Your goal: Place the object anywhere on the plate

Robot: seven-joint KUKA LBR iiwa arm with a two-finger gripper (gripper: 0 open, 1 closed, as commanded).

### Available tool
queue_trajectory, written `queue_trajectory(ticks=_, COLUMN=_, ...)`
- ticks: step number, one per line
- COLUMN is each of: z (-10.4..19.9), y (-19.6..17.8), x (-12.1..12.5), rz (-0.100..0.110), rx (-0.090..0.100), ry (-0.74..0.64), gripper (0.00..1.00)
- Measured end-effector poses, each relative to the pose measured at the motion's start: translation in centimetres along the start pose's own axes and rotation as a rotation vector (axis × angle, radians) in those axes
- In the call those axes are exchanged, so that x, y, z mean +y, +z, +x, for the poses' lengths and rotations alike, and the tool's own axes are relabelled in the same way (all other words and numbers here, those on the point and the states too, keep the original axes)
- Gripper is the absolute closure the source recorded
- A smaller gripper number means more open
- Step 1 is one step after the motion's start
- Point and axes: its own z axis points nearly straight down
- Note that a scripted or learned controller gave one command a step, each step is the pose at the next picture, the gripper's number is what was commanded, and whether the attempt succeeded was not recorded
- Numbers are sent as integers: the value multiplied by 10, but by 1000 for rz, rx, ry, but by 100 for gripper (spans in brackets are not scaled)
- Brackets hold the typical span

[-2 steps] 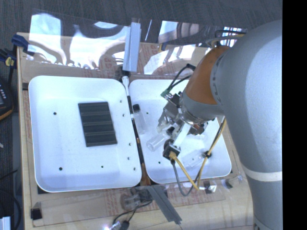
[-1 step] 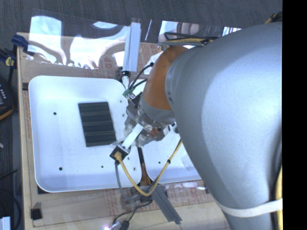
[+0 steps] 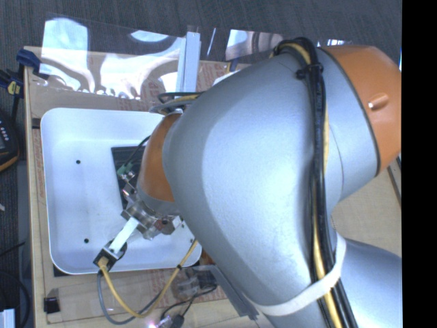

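Over the left bin (image 3: 68, 203), grey arm (image 3: 273, 183) hiding plate (image 3: 126, 157)

The worktop (image 3: 75, 305) is a pale wooden surface, showing at the lower left of the frame and as a strip along the left edge. A shallow white bin (image 3: 68, 203) sits directly on it at centre left, its rounded rim near the worktop's left edge. A yellow cable (image 3: 160, 294) loops across the bare wood at the bottom, below the bin. A small black block (image 3: 50, 303) lies at the lower left corner.
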Motion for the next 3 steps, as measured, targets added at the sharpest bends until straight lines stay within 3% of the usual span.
queue_trajectory(ticks=1, z=47, y=-60, x=-71, rz=1, rx=2, ry=109, gripper=100)
queue_trajectory(ticks=2, z=-9, y=-124, x=-7, rz=0, rx=4, ry=312, gripper=100)
queue_trajectory(ticks=3, z=-42, y=-203, x=32, rz=-6, rx=8, ry=418, gripper=100)
